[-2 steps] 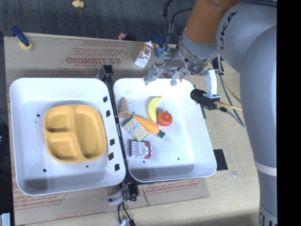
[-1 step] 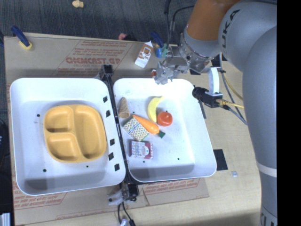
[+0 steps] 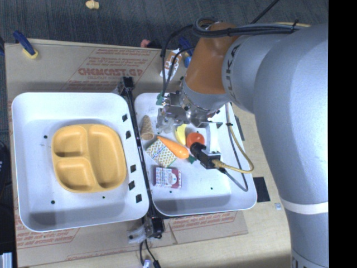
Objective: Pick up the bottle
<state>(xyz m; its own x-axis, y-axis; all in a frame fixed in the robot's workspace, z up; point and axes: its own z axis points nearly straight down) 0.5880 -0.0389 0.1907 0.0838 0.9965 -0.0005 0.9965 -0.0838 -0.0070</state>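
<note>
Hand hangs over right bin holding carrot.

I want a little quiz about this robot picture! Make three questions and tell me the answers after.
1. True or false: the yellow tray sits in the left bin.
2. Which bin is the end effector over? A) left B) right
3. Fill in: the orange carrot lies in the ____ bin, next to a patterned packet.

Key: 1. true. 2. B, it is over the right bin. 3. right.
</note>
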